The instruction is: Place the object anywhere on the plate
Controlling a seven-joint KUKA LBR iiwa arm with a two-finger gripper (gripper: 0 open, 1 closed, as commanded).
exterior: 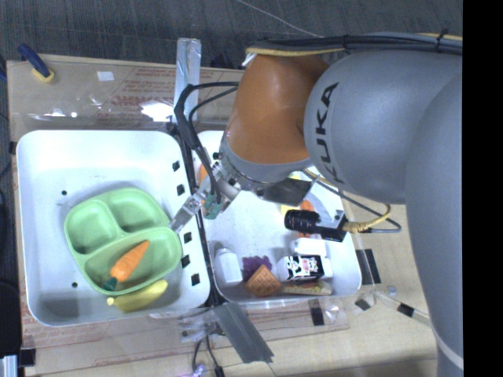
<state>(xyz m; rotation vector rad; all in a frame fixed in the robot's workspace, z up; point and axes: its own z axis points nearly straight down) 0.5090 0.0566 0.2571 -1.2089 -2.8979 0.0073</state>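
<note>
Spotted the carrot (130, 260) lying flat in the large 6 o'clock compartment of the green plate (76, 220). Runs along the 1-to-7 o'clock line, narrow tip toward 1, thick end toward 7. Sits with the plate inside the left bin (39, 179). Noted a yellow banana (143, 295) on the bin floor, touching the plate's rim at 6 o'clock. Logged the gripper (196, 209) at the plate's 3 o'clock, over the wall between the bins, apart from the carrot. Apart or together: cannot tell. Counted in the right bin (255, 230), along its 6 o'clock side: white bottle (228, 266), purple piece (255, 267), black-and-white carton (305, 267).
</note>
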